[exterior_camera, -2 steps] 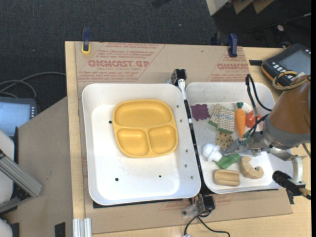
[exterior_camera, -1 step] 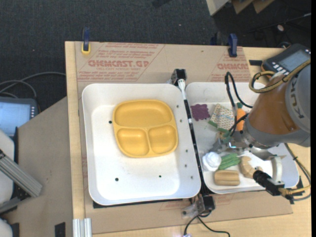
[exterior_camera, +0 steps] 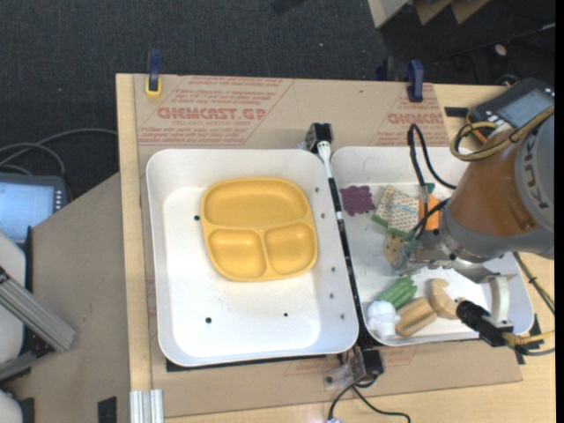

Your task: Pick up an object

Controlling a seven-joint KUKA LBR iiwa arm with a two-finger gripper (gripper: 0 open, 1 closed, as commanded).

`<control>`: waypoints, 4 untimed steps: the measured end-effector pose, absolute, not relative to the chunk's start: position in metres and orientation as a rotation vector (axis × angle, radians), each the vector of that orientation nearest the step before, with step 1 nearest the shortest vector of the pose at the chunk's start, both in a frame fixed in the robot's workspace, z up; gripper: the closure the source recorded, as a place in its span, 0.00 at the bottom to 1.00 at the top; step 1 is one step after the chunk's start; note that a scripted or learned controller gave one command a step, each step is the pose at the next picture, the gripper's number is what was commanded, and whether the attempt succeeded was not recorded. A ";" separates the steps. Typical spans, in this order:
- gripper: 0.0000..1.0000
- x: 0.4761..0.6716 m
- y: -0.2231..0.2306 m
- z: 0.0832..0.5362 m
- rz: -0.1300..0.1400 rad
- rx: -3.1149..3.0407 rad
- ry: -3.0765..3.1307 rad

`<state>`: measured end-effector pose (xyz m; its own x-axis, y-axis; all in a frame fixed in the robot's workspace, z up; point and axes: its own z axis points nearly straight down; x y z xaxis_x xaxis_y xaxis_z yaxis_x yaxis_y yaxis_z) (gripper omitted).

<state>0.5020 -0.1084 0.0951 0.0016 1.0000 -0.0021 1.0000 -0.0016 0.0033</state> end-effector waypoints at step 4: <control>1.00 0.620 -0.095 0.095 -0.003 2.219 2.223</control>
<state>0.6197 -0.0955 0.0946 -0.0017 1.0000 -0.0015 1.0000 0.0017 -0.0014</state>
